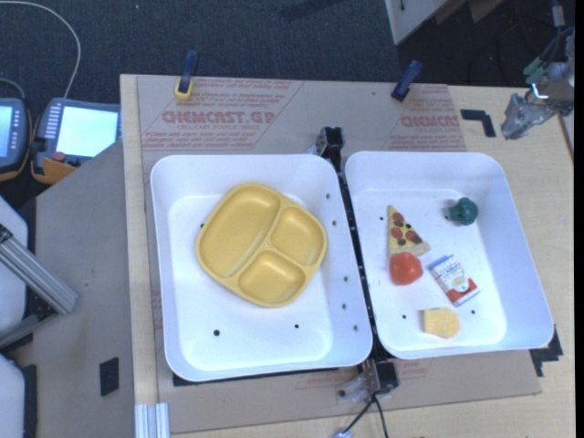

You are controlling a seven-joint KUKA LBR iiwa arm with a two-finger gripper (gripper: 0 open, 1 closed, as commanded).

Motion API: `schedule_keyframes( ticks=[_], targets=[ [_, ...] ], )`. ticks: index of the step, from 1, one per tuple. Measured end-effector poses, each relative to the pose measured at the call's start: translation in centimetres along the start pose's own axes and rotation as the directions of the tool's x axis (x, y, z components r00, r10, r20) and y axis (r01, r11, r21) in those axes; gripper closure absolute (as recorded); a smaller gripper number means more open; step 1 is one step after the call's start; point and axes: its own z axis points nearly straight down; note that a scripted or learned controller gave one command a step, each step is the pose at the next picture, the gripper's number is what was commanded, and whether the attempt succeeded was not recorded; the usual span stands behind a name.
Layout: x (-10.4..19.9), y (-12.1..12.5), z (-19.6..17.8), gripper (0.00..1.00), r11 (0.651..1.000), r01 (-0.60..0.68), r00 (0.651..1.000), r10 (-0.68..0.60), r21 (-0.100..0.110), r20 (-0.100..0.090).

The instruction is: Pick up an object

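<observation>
My gripper (527,115) hangs off past the right bin's (511,185) far corner; I cannot tell its state. 5 pickable items lie spread apart there: pizza (402,231), tomato (406,268), carton (453,279), cheese (441,322), green ball (463,211).

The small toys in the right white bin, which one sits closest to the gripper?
The dark green round toy, at the bin's far right corner; the gripper hangs just beyond that corner, while the other toys lie nearer the camera.

Two white bins (169,272) (520,272) on the counter (146,135). One yellow divided plate (262,243). One pizza slice (402,231), one tomato (406,268), one green ball (463,211), one small carton (453,279), one yellow cheese piece (441,322). Two clamps (186,76) (406,79).
</observation>
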Motion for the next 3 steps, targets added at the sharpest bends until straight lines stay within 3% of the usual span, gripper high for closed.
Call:
schedule_keyframes(
  ticks=[1, 3],
  targets=[
    [4.6, -2.8, 1.1, 1.00, 1.000, 0.002, 1.000, -0.002, 0.011, -0.005],
    [14.3, -8.3, 2.5, 1.00, 1.000, 0.002, 1.000, -0.002, 0.012, -0.005]
  ],
)
